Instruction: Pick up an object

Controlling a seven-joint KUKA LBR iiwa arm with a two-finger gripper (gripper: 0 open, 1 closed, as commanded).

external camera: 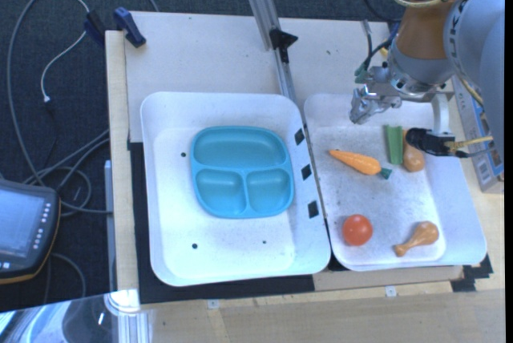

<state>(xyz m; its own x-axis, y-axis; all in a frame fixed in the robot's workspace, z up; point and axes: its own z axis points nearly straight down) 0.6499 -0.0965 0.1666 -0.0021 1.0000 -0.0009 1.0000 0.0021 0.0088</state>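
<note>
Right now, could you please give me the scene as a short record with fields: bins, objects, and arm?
left bin: white bin holding a blue divided plate
right bin: white bin holding the toy food
objects in right bin: carrot, tomato, chicken drumstick, green stick, small brown item
arm: gripper above the right bin's far left corner, holding nothing visible

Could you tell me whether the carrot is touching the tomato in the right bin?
Apart. The camera view shows bare white bin floor between the carrot and the tomato.
</note>
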